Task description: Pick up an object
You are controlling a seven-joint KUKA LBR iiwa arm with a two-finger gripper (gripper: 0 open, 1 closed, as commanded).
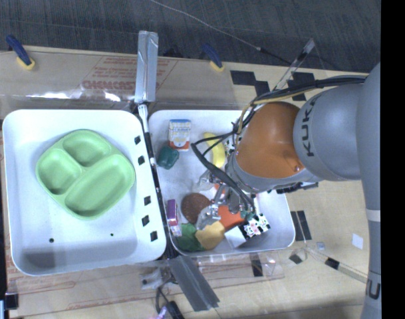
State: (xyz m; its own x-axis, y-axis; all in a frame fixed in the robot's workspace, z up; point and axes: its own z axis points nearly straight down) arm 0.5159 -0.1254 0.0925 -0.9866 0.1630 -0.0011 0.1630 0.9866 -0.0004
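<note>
The right bin (282, 234) holds several small objects. A brown round piece (193, 206), a yellow block (211, 234), an orange piece (229, 214) and a black-and-white patterned item (256, 226) crowd its near end. A small white carton (179, 133) and a dark green piece (167, 156) lie toward its far left, with a yellow object (218, 153) partly hidden under the arm. My gripper (220, 199) hangs low over the near cluster, beside the brown piece and orange piece. The arm's orange band (272, 141) covers much of the bin.
The left bin (19, 178) bears a light green divided plate (86, 171). A grey metal divider bar (146, 72) runs between the bins. A magenta strip (171, 211) and a green piece (187, 238) lie along the right bin's left wall.
</note>
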